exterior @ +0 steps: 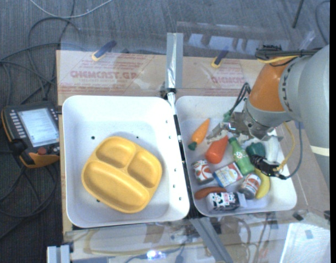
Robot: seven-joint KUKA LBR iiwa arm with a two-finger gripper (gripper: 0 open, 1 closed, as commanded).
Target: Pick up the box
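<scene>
We see the grey arm with its orange band (269,89) reaching in from the right over the right shallow white bin (291,199). Its hand (225,129) sits low among the clutter, just above the orange-red bottle-shaped toy (216,150) and beside the plastic carrot (200,131); we cannot tell whether the hand is released or clenched, and nothing is visibly caught in it. The small white carton box with a red and blue print (228,175) lies flat near the middle of the right bin, below the hand and apart from it, just beside the green bottle (241,159) and a small printed can (201,170). What looks like a banana (263,185) lies near the bin's lower right. The left white bin (74,147) holds a yellow compartment tray (122,173).
</scene>
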